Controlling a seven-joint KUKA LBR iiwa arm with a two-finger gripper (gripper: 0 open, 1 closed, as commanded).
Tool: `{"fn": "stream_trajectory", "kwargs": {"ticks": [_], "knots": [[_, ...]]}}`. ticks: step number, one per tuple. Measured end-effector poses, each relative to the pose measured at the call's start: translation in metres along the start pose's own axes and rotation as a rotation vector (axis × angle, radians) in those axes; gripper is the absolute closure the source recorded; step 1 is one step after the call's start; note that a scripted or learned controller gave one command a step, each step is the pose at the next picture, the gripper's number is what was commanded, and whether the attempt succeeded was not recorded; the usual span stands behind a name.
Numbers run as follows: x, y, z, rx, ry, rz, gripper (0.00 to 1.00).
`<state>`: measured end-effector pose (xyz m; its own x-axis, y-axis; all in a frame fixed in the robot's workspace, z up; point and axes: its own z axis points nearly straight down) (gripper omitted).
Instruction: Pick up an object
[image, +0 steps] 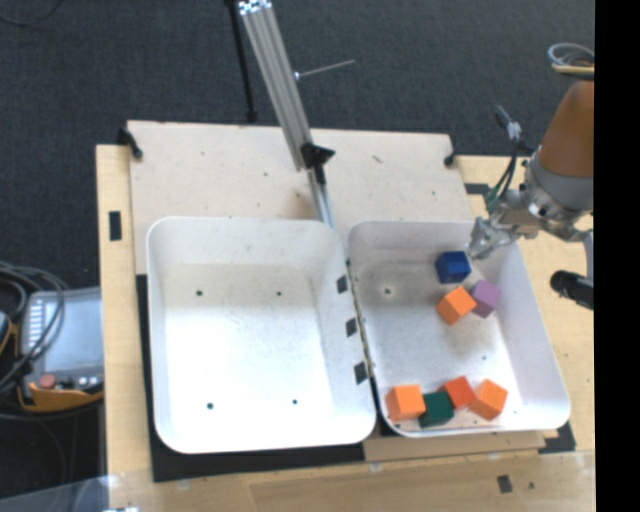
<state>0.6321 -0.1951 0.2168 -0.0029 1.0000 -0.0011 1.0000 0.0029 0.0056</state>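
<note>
Blue cube (452, 266) in right bin (530, 330), upper right of frame; end effector (484, 243) just beside it, finger state unclear.

High fixed camera, slanting down on both bins (250, 330)

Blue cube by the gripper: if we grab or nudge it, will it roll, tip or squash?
The blue cube has flat faces, so it should probably slide, not roll. It looks like a small solid block, likely light and stiff. The orange cube and purple cube sit close below it, so a push that way may shunt them.
</note>
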Motion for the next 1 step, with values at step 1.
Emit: {"fn": "stream_trajectory", "kwargs": {"ticks": [1], "knots": [[0.0530, -0.0071, -0.0141, 0.004, 0.003, -0.004, 1.00]]}}
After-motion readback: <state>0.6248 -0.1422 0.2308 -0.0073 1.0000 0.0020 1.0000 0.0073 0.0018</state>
